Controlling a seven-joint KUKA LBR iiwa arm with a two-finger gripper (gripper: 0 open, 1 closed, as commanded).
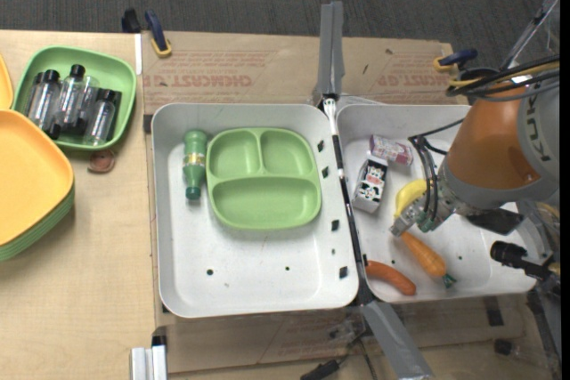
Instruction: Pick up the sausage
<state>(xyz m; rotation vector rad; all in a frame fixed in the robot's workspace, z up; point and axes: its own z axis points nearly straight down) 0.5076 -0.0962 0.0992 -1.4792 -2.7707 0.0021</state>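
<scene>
Sausage (391,278) lies near the right bin's front edge, below-left of the gripper (411,222); grip state unclear.

The sausage (391,278) is a short reddish-orange link lying flat in the right bin (481,287), at its near-left corner, angled slightly, one end near the left wall.

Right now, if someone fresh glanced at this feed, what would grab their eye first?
Probably the arm's orange band looming over the right bin, with the gripper low beside the banana and carrot. Next, the green divided plate in the left bin. The sausage lies apart at the right bin's near-left corner.
</scene>
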